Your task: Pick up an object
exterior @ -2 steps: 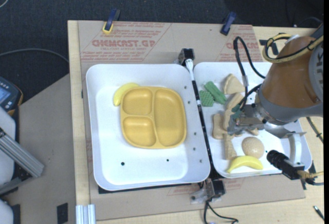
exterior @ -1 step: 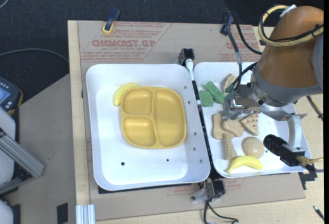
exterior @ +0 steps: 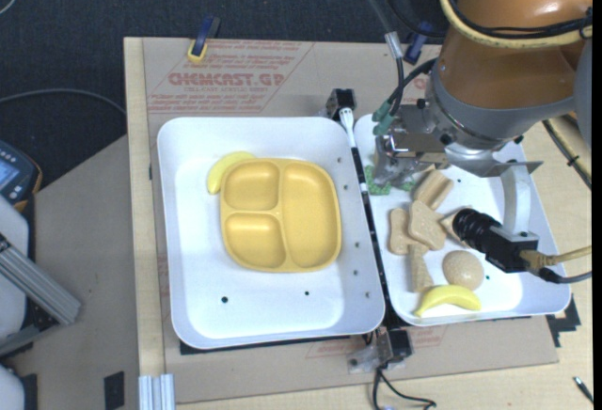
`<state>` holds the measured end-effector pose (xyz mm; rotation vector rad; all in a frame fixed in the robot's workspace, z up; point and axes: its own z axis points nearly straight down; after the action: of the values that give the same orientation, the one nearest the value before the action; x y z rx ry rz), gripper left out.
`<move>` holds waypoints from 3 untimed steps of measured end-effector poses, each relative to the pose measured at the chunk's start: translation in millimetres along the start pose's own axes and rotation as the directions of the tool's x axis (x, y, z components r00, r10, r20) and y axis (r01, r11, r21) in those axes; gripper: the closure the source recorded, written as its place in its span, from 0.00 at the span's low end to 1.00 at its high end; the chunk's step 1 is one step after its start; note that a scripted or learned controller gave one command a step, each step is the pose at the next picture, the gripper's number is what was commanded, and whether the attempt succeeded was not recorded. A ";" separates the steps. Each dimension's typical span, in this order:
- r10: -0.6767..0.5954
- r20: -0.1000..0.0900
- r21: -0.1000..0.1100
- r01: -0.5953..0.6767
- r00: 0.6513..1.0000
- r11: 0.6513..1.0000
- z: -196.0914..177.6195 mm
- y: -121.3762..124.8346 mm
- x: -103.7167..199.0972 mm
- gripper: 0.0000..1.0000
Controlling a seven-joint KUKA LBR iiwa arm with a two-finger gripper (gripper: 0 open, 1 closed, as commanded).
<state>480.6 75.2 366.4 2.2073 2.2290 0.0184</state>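
My gripper hangs low over the far left corner of the right bin, just above a small green object by the bin wall. Several tan bread-shaped pieces lie in a cluster to the gripper's near right. A tan round ball and a yellow banana rest near that bin's front edge. The big orange and grey wrist hides the bin's far right part.
The left bin holds a yellow divided plate with a second yellow banana tucked against its far left corner. A ridge between the bins runs close to the gripper's left.
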 end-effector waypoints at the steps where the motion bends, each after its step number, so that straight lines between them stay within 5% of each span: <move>1: 0.014 0.007 0.021 -0.014 1.000 1.000 88.8 14.7 -29.9 1.00; 2: 0.003 0.000 -0.003 -0.003 1.000 1.000 -37.3 0.0 22.5 1.00; 3: 0.004 0.006 0.022 -0.004 1.000 1.000 47.6 -3.1 80.8 1.00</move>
<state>477.3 156.2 319.2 2.2201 2.2325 -0.0130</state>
